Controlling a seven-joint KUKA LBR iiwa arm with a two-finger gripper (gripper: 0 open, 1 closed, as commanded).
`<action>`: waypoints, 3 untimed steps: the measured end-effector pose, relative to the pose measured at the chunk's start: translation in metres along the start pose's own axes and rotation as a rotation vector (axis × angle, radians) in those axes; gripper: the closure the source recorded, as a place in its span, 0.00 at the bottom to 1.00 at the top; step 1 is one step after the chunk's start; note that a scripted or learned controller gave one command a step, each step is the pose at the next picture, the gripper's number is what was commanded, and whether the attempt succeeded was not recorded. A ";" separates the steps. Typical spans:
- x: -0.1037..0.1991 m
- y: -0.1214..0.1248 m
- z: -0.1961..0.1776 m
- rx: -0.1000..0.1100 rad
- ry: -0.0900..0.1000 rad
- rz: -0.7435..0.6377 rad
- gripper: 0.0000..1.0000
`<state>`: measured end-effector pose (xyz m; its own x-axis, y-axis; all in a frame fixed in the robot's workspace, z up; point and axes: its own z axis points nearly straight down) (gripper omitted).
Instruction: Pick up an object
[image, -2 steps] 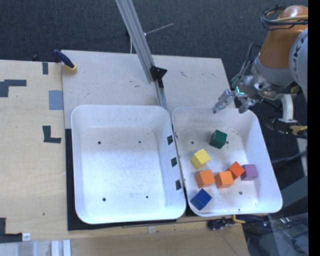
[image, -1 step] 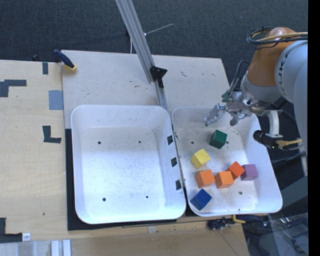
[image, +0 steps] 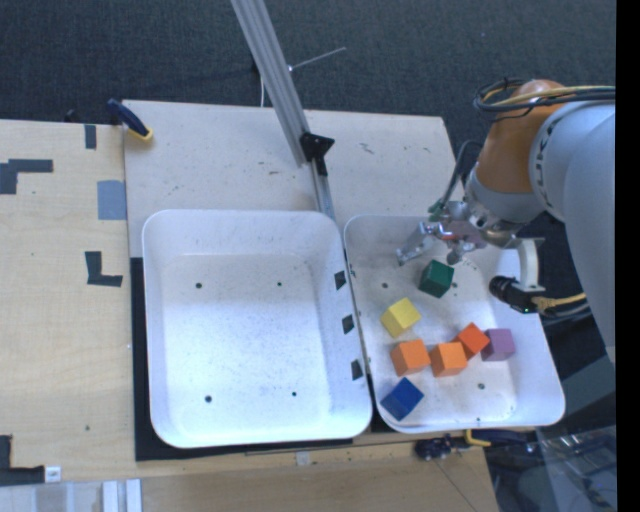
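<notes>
Arm: I see the grey arm (image: 560, 160) entering from the right of the frame, its orange band at upper right.
Gripper: the gripper (image: 428, 250) hangs over the upper part of the right bin (image: 540, 400); whether it is parted or closed I cannot tell at this slant.
Nearest object: the green cube (image: 436, 278) sits just below the gripper in the frame; I see nothing held.
Other candidates: yellow cube (image: 400, 316) at bin centre; two orange cubes (image: 410, 355) (image: 449, 357), a red-orange cube (image: 473, 339) and a purple cube (image: 499, 343) clustered lower right; blue cube (image: 402, 397) near the bottom rim.
Left bin: the left bin (image: 160, 300) fills the frame's middle.
Step in hand: I judge this the approach, before any grasp.
Next move: I would centre over the green cube, descend, and close on opposite faces.
</notes>
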<state>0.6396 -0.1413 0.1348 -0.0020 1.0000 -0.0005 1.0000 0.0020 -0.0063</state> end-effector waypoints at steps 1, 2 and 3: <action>0.000 0.000 0.045 -0.005 -0.002 0.000 0.00; 0.002 0.000 0.033 -0.004 0.000 -0.001 1.00; -0.001 0.003 -0.030 -0.012 -0.001 0.000 1.00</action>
<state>0.6427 -0.1427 0.1647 -0.0016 1.0000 -0.0012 1.0000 0.0016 0.0054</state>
